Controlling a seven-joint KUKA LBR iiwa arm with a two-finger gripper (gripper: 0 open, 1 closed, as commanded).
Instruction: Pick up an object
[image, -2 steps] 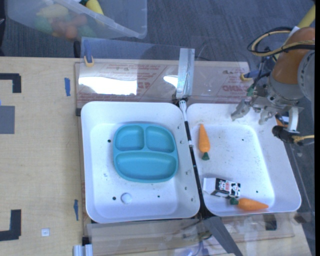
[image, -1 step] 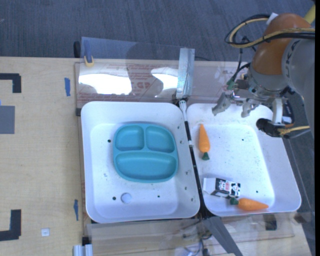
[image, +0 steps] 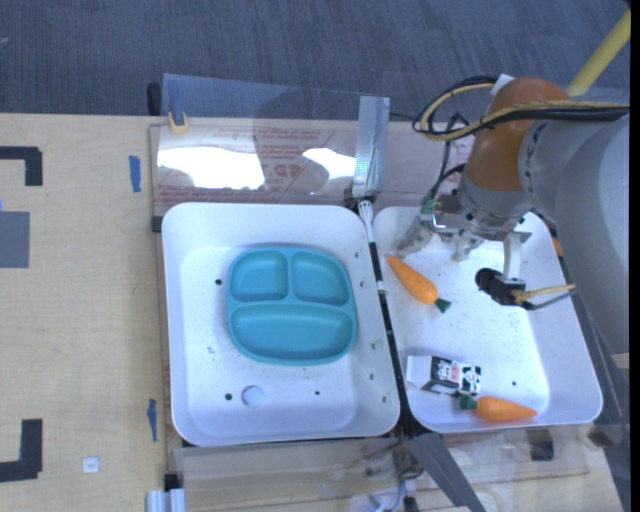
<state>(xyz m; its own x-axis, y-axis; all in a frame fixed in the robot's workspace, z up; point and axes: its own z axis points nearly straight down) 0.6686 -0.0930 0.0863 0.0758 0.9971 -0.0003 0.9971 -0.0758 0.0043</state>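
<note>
Carrot (image: 413, 279) lies diagonally, its green end apparently lower-right.

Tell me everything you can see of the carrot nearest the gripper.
The carrot is orange, tapered, toy-like and looks like smooth plastic, with a small dark green stub at its lower-right end. It lies flat on the floor of the right bin, slanting from upper left to lower right, close to the bin's left wall. Nothing appears to touch it except the bin floor. The gripper is apart from it, up and to the right.
</note>
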